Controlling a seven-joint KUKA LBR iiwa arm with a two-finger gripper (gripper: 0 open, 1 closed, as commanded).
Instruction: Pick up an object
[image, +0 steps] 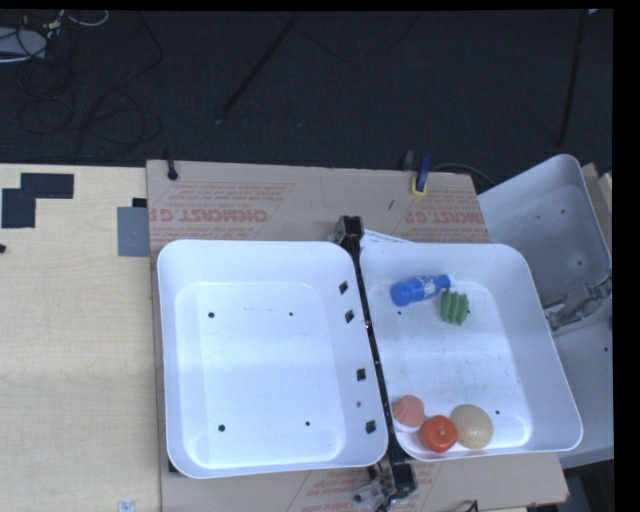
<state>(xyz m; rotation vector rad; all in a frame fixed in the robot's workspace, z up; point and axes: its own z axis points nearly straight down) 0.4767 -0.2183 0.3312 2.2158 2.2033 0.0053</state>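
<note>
Heads up, your right bin has everything in it: the blue bottle and green piece sit close together up top, so a grab there could nudge one off. The cream ball, orange-red piece and pink piece are jammed into the near corner against the wall, easy to fumble. Can't tell the claw's state.

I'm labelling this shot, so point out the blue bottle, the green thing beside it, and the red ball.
blue bottle (419, 289), camera view, middle of its body
green object (455, 307), camera view, its centre
red ball (438, 434), camera view, its top
</note>
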